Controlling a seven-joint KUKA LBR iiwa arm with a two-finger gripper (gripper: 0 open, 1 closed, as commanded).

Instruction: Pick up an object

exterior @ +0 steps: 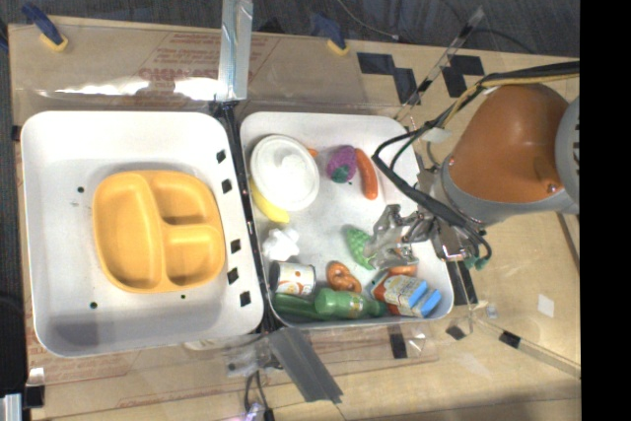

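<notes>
2 bins in play; gripper (386,234) hovers low over the green piece (357,240), can't tell its spread. Drop straight, centred, clear of the carrot (399,269).

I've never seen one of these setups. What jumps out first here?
A big yellow divided tray sits alone in the left bin. The right bin is crowded with toy food, including a green bottle, while the arm's orange band looms over its right edge.
</notes>
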